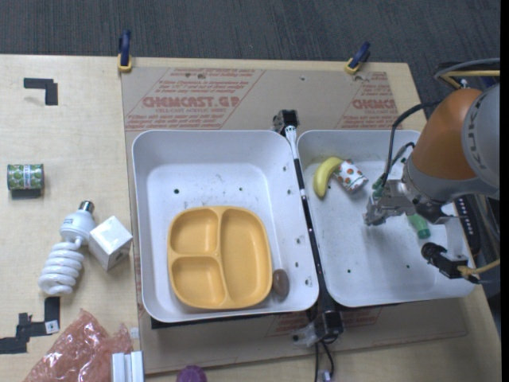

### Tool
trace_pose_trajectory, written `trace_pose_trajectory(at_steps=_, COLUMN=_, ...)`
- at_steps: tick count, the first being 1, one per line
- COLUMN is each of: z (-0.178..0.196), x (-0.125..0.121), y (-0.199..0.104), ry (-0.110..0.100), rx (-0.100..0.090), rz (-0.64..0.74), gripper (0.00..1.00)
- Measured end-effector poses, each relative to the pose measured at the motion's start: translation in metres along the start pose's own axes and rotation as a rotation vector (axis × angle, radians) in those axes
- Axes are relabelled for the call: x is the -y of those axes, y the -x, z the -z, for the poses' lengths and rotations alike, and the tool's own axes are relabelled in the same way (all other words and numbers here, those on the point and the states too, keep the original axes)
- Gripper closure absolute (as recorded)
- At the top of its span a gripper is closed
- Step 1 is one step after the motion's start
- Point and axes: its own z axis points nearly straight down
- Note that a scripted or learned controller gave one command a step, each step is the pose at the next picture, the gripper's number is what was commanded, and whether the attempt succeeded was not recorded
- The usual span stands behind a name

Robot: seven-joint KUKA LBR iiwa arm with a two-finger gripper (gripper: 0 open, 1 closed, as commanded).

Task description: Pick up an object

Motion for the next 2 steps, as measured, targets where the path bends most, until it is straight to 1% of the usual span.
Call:
trace_pose_trajectory(at_steps=1, z=0.000, x=0.000, y=0.000, ry=0.000, rx=0.000, rz=0.000, gripper=0.00)
trace_pose_trajectory(at_steps=2, z=-0.010, x=0.073, y=-0.034, ry=-0.002, rx=-0.001, rz=0.000, gripper=0.00)
